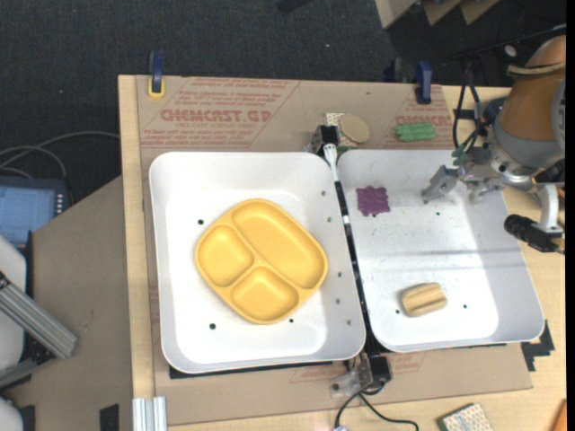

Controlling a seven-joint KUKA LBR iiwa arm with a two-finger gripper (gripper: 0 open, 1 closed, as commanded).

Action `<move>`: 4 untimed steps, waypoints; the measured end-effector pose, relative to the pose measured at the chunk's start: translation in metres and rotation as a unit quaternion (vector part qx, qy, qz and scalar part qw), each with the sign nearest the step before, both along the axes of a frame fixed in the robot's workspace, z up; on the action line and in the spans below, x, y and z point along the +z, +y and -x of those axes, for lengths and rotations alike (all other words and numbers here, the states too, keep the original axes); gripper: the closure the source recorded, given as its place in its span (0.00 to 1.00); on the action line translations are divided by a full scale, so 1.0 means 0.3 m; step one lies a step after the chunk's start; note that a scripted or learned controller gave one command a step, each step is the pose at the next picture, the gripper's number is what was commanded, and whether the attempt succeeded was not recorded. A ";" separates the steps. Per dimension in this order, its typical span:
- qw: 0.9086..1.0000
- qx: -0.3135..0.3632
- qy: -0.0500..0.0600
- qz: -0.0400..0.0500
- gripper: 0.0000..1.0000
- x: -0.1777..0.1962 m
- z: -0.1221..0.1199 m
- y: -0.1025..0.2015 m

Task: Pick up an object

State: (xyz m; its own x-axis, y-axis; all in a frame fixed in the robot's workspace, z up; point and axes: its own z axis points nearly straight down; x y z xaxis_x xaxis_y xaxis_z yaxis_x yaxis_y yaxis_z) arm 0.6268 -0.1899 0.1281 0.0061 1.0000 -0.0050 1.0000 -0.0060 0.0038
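A small purple, lumpy object (373, 199) lies in the far left part of the right bin (503, 326). A tan bread-roll-shaped object (422, 299) rests near that bin's front. A yellow divided plate (260, 259) sits in the middle of the left bin (171, 241). My gripper (456, 187) hovers over the far right part of the right bin, to the right of the purple object and well apart from it. It is open, with nothing between the fingers (438, 185).
A green object (415, 132) and a round tan disc (357, 129) lie on the cardboard behind the bins. Blue clamps (156, 73) hold the board's far edge. The arm (530, 106) fills the right side above the bin.
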 end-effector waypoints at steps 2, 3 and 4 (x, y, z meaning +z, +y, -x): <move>1.000 0.004 -0.002 -0.002 0.00 -0.142 -0.143 0.308; 1.000 0.002 0.002 -0.003 0.00 -0.139 0.052 0.322; 1.000 0.002 0.001 -0.003 0.00 -0.138 0.202 0.316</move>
State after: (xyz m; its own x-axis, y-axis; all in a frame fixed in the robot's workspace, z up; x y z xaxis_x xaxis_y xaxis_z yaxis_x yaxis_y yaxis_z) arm 0.5662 -0.0950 0.0868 0.0026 1.0000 0.0011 1.0000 -0.0026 0.0011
